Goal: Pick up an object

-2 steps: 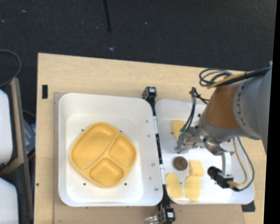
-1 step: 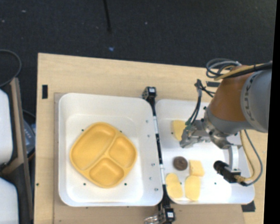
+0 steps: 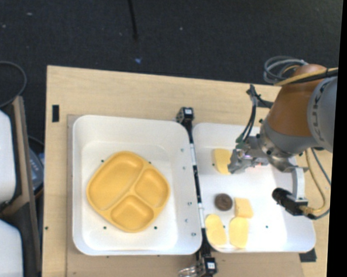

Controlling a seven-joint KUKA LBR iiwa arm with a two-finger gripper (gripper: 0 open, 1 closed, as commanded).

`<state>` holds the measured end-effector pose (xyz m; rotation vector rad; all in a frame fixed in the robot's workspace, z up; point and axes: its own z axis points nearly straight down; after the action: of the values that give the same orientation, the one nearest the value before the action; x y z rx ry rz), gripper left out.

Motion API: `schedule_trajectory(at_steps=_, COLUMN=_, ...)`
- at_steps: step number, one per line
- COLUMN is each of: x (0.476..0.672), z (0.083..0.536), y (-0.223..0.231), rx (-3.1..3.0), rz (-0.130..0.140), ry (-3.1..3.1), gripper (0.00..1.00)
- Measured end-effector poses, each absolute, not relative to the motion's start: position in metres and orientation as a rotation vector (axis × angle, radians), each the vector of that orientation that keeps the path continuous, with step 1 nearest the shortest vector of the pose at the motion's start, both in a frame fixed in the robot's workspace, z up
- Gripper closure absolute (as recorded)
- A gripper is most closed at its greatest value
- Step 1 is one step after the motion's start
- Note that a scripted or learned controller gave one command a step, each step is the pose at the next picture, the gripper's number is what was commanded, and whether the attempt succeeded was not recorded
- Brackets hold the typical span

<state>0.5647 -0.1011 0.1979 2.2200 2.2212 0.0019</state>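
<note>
I see my end effector (image 3: 238,162) low over the right bin (image 3: 285,232), its tip just beside a pale yellow piece (image 3: 221,161) on its left; I cannot tell contact or how it is set. Below it lie a brown disc (image 3: 223,201) and three more yellow pieces (image 3: 231,226).

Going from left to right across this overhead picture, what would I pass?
Left bin → yellow divided plate → right bin with a brown round piece → the robot's hand → the grey and orange arm.
</note>
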Motion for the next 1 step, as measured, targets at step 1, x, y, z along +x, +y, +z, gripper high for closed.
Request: schedule_trajectory(at_steps=1, x=0.5659, z=0.2482, y=-0.1017, rx=2.220, rz=0.001, ry=2.221, gripper=1.00)
